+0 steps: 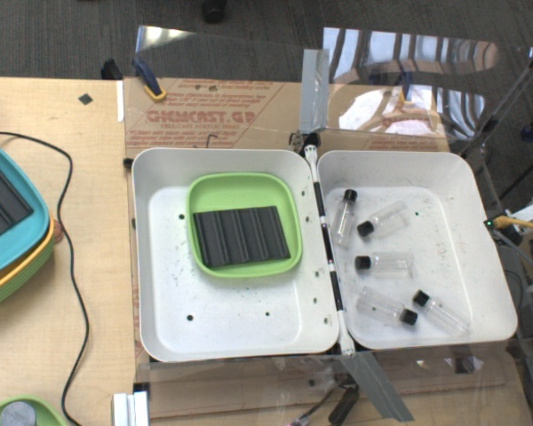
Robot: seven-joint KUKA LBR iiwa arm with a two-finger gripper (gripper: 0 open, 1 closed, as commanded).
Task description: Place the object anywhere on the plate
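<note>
A: I'm logging bin contents. The left bin (pixel 160 327) is holding a green plate (pixel 244 224), set toward its far side, with a dark ribbed insert (pixel 240 236) lying flat on it.

B: And the right bin (pixel 480 264)?

A: It's carrying five clear vials with black caps, scattered and apart. One vial (pixel 345 213) is lying near the divider, long axis running near to far, cap at the far end. Another (pixel 384 218) is lying aslant, cap toward the near left. A third (pixel 384 263) is lying left to right, cap left. Two vials (pixel 386 310) (pixel 440 309) are lying near the front wall.

B: Pincer state?

A: I'm seeing no pincer, so nothing to report.
</note>
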